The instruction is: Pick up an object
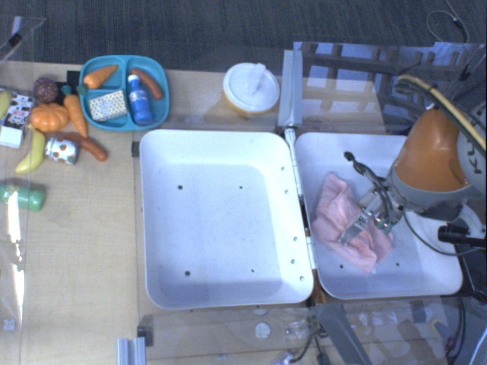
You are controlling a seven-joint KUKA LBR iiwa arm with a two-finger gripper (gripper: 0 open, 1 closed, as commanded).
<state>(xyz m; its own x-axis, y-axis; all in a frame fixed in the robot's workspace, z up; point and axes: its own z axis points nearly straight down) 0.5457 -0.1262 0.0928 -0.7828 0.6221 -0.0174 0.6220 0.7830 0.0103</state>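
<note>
Lying diagonally, the pink cloth [344, 220] runs upper-left to lower-right.

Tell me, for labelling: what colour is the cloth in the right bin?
Pale pink cloth, seen in the camera view.

Even, cool overhead light, soft shadows, mild glare on the white bins [217, 147], perhaps slightly blurred.

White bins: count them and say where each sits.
2. The left bin sits mid-bench. The right bin adjoins it, holding a pink cloth with the hand over it.
</note>
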